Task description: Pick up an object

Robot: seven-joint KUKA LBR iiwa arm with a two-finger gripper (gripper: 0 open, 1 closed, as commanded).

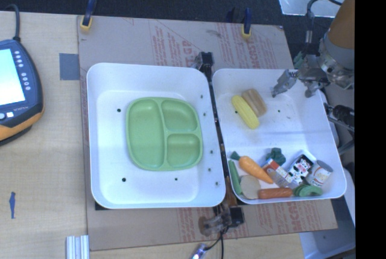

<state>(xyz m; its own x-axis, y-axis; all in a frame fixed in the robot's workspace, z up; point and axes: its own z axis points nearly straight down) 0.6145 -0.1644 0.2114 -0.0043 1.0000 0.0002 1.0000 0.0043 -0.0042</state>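
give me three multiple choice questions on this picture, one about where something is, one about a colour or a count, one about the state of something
1. Where does the corn lie?
A. on the green tray
B. in the right bin, upper half
C. on the bench outside the bins

2. How many compartments does the green tray have?
A. two
B. three
C. five

3. What is the state of the hand?
A. open, holding nothing, over the right bin's upper right part
B. closed on the carrot
C. resting on the green tray

Answers:
1 B: the corn lies in the right bin, beside a tan piece, apart from the pile along the lower edge.
2 B: one long section on the left, two smaller ones on the right.
3 A: its fingers stand spread with nothing between them; the carrot lies in the pile.
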